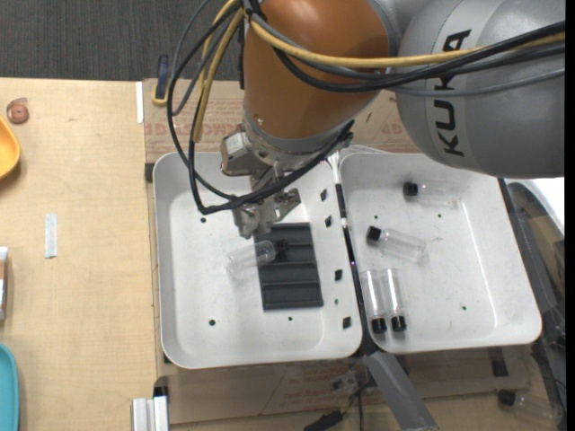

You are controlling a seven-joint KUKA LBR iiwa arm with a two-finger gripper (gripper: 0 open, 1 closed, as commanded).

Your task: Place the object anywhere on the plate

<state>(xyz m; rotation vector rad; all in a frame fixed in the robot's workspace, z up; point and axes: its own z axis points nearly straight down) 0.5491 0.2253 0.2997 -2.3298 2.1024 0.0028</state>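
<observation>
A dark ribbed plate (292, 272) lies flat in the left bin (184, 268), near its middle. A clear vial (247, 259) with a black cap lies on its side at the plate's upper left edge, its cap end touching the plate and its body on the bin floor. My gripper (268, 221) hangs just above and behind the vial, below the orange band of the arm. It is open, with nothing between its fingers. The arm's bulk hides the back of the left bin.
The right bin (503, 268) holds several clear vials with black caps: one at the back (422, 189), one mid-bin (393, 242), and two side by side at the front left (384, 303). A tan bench (81, 268) lies to the left.
</observation>
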